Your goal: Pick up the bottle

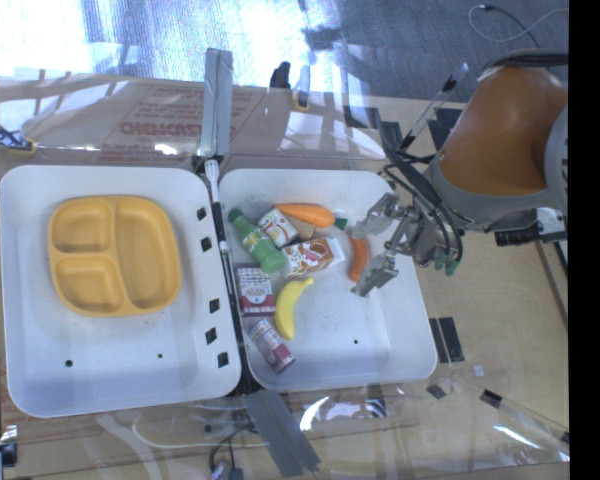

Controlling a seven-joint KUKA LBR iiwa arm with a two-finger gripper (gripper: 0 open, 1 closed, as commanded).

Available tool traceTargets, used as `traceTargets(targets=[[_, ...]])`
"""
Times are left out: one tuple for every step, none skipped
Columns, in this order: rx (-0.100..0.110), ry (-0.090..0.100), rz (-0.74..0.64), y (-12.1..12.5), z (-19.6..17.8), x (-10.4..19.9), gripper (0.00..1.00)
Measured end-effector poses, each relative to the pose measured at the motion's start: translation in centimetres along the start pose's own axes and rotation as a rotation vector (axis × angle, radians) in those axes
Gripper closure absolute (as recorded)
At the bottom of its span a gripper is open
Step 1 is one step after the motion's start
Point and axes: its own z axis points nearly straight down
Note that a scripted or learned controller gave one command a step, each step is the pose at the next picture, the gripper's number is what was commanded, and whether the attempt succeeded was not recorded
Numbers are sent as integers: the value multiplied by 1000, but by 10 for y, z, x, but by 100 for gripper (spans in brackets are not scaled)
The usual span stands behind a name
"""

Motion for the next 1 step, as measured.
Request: traceTargets(targets=[[0,0,0,0,0,0,0]])
